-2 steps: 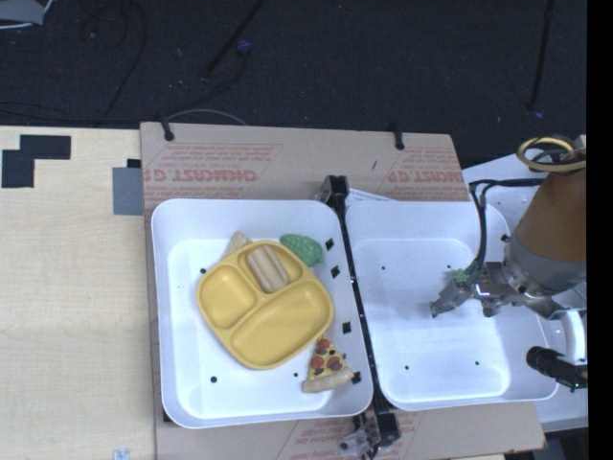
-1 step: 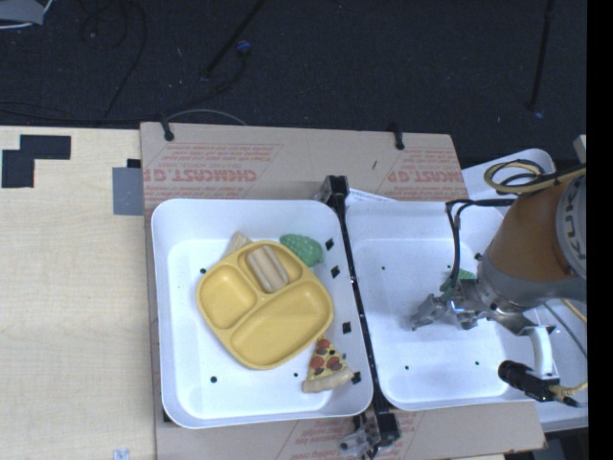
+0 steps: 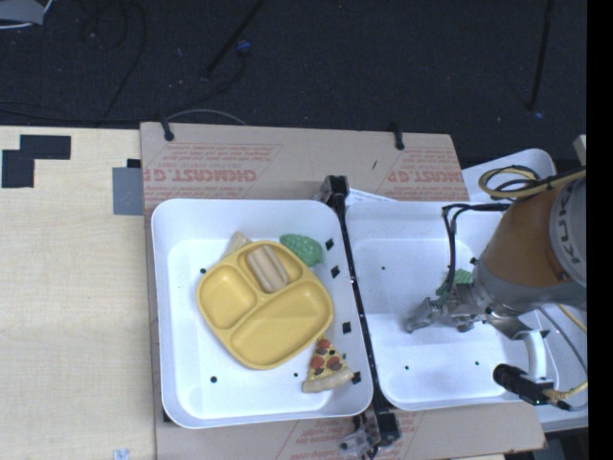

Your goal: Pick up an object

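A pizza slice toy [image 3: 327, 368] is lying nearest, just below the yellow divided plate [image 3: 266, 313], its tip pointing up toward the plate. A hot-dog toy [image 3: 267, 267] is sitting in the plate, long axis near-upright in view; a green piece [image 3: 304, 248] is lying beside the plate's far-right edge. Right of the plate, the gripper [image 3: 421, 316] is hanging over the right bin [image 3: 412, 372]; cardboard [image 3: 287, 166] is lying beyond on the worktop [image 3: 67, 295].
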`<state>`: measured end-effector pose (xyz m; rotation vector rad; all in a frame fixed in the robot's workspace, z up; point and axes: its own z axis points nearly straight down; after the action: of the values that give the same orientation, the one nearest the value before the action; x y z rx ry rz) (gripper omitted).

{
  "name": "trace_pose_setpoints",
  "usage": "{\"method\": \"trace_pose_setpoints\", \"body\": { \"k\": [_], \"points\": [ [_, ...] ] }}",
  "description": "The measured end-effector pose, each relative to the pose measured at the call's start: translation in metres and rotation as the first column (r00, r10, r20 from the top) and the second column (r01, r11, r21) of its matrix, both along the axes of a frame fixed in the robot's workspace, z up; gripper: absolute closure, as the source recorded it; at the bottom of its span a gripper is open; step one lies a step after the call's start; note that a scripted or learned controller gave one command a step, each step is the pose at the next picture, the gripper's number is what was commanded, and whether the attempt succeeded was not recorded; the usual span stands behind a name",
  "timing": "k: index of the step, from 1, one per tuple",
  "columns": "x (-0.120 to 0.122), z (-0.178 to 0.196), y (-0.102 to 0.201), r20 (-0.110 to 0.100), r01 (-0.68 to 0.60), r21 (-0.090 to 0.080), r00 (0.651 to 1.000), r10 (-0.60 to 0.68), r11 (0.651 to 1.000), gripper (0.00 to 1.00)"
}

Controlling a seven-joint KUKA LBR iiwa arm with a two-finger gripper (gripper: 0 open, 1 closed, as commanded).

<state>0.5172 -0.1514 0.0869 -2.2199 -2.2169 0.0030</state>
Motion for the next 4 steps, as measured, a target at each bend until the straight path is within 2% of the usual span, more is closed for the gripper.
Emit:
{"method": "trace_pose_setpoints", "body": {
  "k": [1, 3, 4],
  "points": [
    [0.000, 0.012, -0.001, 0.002, 0.003, 0.000, 1.000, -0.003, 1.000, 1.00],
    [-0.011, 0.132, 0.003, 0.007, -0.003, -0.002, 1.000, 0.003, 1.000, 1.00],
    [-0.010, 0.155, 0.003, 0.005, -0.003, -0.002, 1.000, 0.003, 1.000, 1.00]
  ]
}}
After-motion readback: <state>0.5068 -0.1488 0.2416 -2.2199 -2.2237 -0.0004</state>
